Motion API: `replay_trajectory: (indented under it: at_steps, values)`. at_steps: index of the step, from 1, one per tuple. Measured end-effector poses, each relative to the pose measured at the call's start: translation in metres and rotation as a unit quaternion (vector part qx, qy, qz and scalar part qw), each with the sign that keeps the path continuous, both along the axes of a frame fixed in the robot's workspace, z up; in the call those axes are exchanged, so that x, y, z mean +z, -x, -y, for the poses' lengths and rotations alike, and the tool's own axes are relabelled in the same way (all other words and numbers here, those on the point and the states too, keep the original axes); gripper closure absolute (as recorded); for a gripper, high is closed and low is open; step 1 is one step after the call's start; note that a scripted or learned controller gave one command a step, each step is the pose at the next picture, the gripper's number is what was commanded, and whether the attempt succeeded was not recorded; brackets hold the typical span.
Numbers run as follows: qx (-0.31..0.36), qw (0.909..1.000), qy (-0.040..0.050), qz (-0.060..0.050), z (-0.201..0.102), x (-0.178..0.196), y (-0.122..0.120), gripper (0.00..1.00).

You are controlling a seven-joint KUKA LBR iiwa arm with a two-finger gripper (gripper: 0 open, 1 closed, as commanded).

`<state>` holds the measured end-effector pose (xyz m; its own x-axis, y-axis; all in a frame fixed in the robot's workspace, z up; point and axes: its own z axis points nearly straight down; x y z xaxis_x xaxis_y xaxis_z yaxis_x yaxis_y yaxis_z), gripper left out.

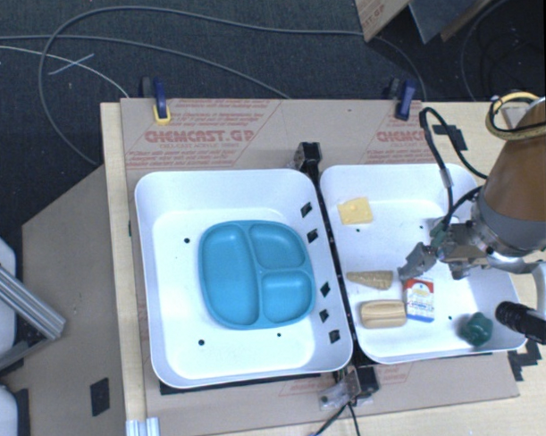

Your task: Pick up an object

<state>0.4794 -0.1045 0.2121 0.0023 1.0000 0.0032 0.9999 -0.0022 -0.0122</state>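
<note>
The right bin (388, 186) holds several small items. A yellow cheese-like square (355, 211) lies toward the back. A tan wedge (371, 279) and a tan roll (383, 313) lie near the bin's left wall. A small red, white and blue box (420, 300) lies beside the roll, and a dark green round object (476, 329) rests at the front right. My gripper (418, 259) hangs low in this bin, just behind the small box and right of the tan wedge. Nothing is visibly held in it.
The left bin (158, 261) carries a blue divided plate (256, 273). A black divider with clips (320, 247) runs between the bins. The grey and orange arm (514, 195) and its black cable cover the right bin's right side. Blue clamps sit at the bench's back edge.
</note>
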Motion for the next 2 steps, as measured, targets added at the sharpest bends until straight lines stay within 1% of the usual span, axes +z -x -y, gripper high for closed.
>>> replay_trajectory:
  at_steps: [1,2]
  values:
    - [0.001,1.0,0.0008,0.005,0.0,0.004,-0.002,0.0]
    - [0.001,1.0,0.0001,0.003,-0.005,-0.043,-0.009,0.0]
